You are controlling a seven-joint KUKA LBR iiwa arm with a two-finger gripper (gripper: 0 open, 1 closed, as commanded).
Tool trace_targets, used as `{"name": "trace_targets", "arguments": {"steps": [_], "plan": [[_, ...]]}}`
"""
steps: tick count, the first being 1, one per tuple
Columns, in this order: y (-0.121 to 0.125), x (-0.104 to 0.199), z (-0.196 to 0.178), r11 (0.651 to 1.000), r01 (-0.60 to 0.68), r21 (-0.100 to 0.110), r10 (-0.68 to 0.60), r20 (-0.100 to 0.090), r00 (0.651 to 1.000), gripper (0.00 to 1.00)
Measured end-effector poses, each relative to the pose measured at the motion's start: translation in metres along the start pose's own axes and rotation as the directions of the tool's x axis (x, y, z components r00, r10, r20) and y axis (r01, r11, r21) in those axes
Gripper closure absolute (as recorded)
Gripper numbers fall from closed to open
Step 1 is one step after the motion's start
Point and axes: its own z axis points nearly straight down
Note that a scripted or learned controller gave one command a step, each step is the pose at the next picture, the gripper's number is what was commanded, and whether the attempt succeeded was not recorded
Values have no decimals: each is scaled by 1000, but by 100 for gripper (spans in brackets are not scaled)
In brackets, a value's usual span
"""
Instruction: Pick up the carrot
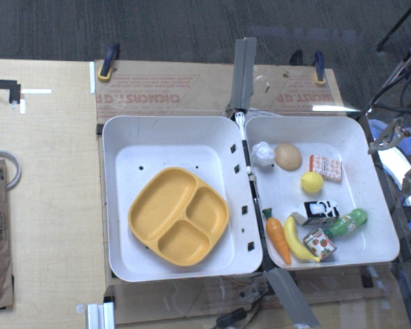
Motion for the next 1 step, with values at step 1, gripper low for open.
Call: {"name": "trace_targets", "arguments": {"steps": [1], "plan": [[-40, -47, -89, 986, 164, 1, -164, 1, 986, 0]]}}
